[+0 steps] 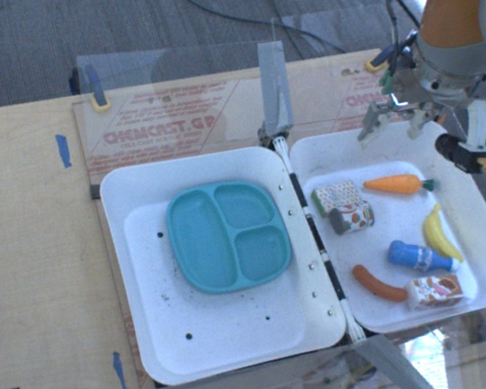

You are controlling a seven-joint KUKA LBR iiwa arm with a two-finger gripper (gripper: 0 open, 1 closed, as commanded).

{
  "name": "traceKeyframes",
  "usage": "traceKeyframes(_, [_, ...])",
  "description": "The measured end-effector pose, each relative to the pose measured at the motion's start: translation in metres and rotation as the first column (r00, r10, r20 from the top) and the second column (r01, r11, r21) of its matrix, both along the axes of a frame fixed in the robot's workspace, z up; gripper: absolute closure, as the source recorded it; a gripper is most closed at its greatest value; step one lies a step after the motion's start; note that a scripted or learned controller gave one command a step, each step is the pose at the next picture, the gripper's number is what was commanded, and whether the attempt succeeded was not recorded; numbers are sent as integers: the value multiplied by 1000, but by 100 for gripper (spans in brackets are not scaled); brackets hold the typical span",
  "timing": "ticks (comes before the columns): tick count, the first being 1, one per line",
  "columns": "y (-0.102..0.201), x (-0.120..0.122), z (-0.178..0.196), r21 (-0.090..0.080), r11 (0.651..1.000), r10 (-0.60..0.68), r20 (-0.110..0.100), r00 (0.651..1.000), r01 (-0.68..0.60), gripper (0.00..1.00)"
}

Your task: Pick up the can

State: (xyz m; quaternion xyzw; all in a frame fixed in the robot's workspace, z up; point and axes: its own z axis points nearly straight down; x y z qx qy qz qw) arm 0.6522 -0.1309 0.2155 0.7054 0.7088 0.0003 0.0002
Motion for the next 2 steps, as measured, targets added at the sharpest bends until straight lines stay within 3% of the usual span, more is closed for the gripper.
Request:
traceKeyframes(1, [-35, -31, -70, 0, 996, -91, -1, 996, 91, 0])
traceKeyframes(2, [-33, -21, -105, -8, 997, -82, 31, 996, 82, 0])
